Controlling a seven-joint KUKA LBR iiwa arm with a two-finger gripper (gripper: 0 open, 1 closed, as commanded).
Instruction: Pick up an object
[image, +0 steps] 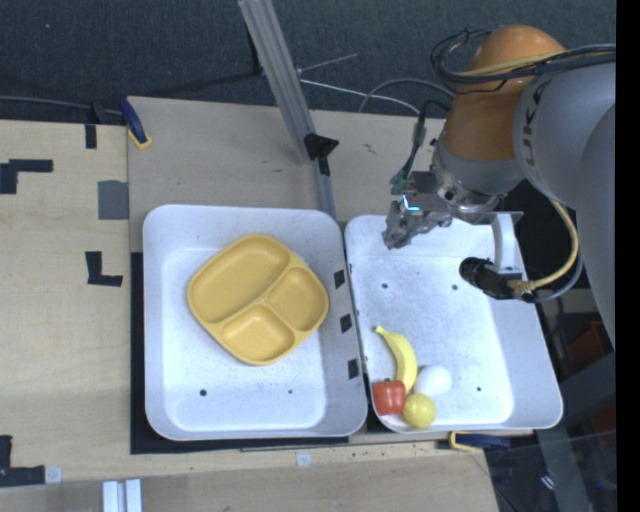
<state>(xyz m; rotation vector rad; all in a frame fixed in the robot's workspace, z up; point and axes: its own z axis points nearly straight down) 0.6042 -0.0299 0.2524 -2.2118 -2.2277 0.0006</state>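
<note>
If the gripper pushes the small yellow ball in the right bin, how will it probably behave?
The small yellow ball is round, so it would probably roll. It touches the red object and the white ball, which may move with it. It looks light, though that is uncertain.

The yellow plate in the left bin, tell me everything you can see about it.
The yellow plate is a rounded, divided dish with three compartments, one large along its upper left and two smaller ones to the right and bottom. It looks like smooth, matte plastic, a uniform mustard yellow, with raised ridges between the sections. It lies flat and right side up on the floor of the left bin, turned at an angle to the walls, nearer the far side. Nothing sits in it, and only the bin floor touches it.
</note>
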